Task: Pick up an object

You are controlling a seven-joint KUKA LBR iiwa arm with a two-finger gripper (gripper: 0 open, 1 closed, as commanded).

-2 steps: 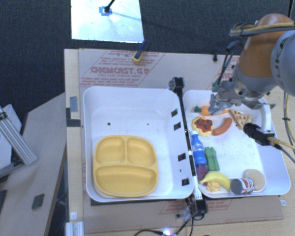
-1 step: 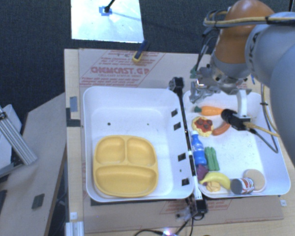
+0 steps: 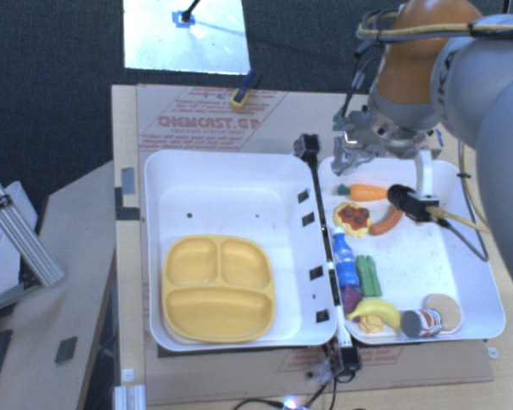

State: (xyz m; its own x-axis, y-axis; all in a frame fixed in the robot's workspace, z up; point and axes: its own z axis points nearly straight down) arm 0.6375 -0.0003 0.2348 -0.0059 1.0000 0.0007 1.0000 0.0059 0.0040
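The gripper [image 3: 349, 162] hangs over the far left corner of the right bin [image 3: 479, 301]; whether it is released or clenched cannot be told, and nothing shows in its grasp. Just below the jaws lies a toy carrot [image 3: 368, 192], then a small pizza [image 3: 354, 218] and a sausage [image 3: 386, 221]; a banana [image 3: 378, 312] lies well apart at the near edge

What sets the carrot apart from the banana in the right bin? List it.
Colour: the carrot is orange with a green tip, the banana yellow.
Place: the carrot lies at the far end of the right bin, below the end effector; the banana lies at the near end.
Shape: the carrot is straight, the banana curved.
Both are toy foods lying flat.
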